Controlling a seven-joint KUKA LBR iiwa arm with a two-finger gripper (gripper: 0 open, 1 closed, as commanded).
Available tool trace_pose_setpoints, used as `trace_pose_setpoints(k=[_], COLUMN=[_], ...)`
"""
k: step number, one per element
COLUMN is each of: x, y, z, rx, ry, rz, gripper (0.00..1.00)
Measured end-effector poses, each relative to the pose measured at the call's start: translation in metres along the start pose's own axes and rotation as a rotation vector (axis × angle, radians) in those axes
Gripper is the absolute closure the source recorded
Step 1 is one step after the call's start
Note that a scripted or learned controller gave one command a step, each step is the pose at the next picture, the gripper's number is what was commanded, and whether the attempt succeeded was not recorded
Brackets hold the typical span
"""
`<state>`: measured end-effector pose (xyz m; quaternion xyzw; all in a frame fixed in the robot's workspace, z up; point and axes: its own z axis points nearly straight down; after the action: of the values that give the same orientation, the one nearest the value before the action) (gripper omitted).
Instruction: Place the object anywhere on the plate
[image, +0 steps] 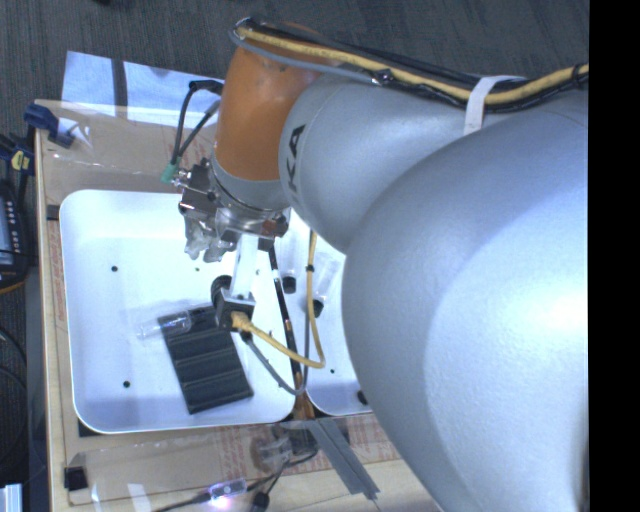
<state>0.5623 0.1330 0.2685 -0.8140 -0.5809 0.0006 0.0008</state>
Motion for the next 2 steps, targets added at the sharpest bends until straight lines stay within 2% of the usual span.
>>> trace_pose_setpoints(k=[1,2], x=[0.092,0.049], y=[0.055,-0.022], z=[-0.056,-0.145], rx=[-0.002,-0.003], ry=[0.002,0.002], rz=[-0.207,-0.482], gripper=[1.00,1.00])
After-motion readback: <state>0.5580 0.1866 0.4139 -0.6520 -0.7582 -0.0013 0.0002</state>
